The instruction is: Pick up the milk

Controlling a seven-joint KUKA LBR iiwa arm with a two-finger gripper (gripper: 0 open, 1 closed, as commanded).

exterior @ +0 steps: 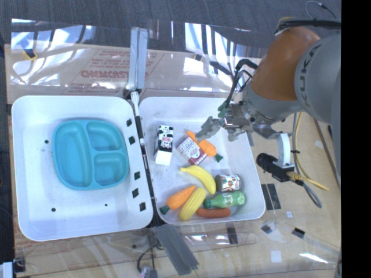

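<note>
We see the milk (164, 144), a small carton with black and white cow patches, lying on its side near the left wall of the right bin (246, 204), well apart from the other food. That isolation suits us: there is bare floor around it, so a straight descent should not nudge a neighbour. The gripper (207, 127) hangs over the upper middle of the same bin, its two fingers spread apart with nothing between them, the tips pointing down and to the left, just above the red and white carton (189, 148) and the carrot (203, 145). We judge the pick has not begun, since the milk lies untouched to the gripper's left. The remaining toys, the banana (200, 177), the can (229, 183), the green bottle (226, 200), the corn (192, 204) and a second carrot (181, 196), crowd the lower part of the bin, clear of the route. The left bin (23, 172) holds only the blue tray (90, 154). From this slanted angle we cannot quite tell how high the fingers sit above the floor, so the move across probably calls for a little care.
</note>
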